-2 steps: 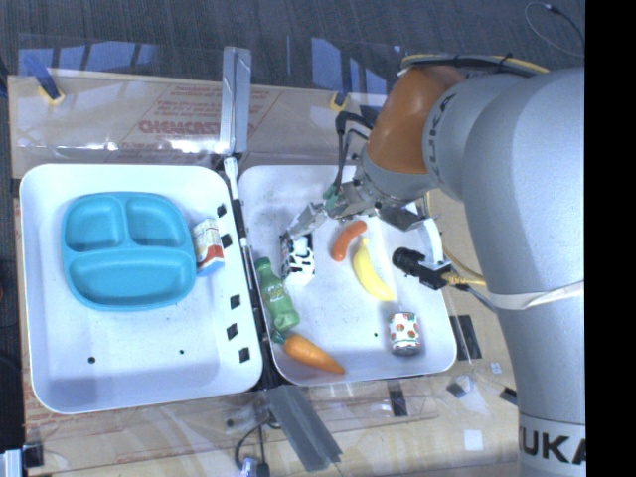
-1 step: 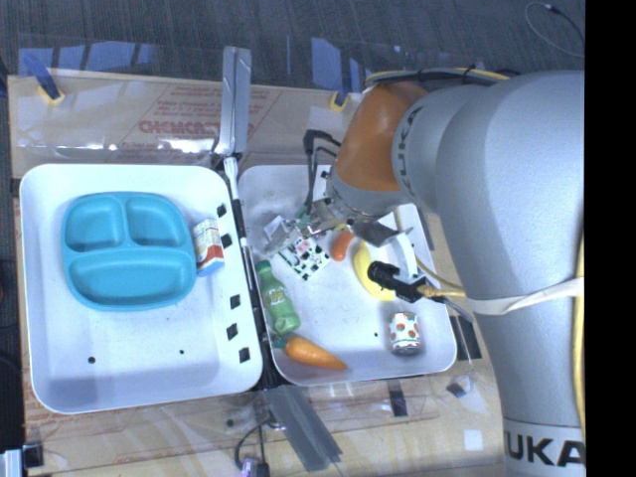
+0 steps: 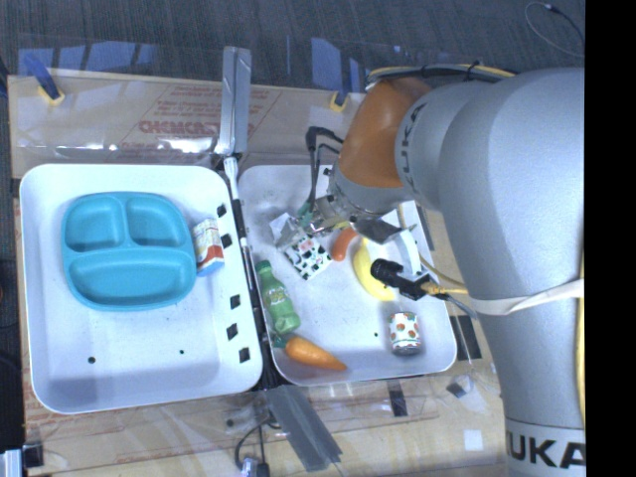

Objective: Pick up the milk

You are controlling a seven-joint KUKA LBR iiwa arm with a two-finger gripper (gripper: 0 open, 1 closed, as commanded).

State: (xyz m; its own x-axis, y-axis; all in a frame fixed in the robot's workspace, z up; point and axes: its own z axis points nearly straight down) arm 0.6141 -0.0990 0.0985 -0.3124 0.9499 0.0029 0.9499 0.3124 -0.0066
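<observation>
Nearest, at six o'clock in the right shallow white plastic bin (image 3: 437,351): smooth tapered orange carrot (image 3: 314,354). Farther, small red-and-white milk carton (image 3: 208,243) upright at three o'clock of the glossy blue compartment plate (image 3: 127,248). Gripper (image 3: 310,225) over checkered cube (image 3: 307,256); grip unclear.

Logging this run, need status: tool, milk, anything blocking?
Tool down in right bin, by checkered cube. Milk in left bin, beside blue plate, not held. Bin walls between.

Blue tray (image 3: 127,249) in left bin (image 3: 50,366); carrot (image 3: 314,353), green bottle (image 3: 278,301) in right bin (image 3: 348,371).
</observation>
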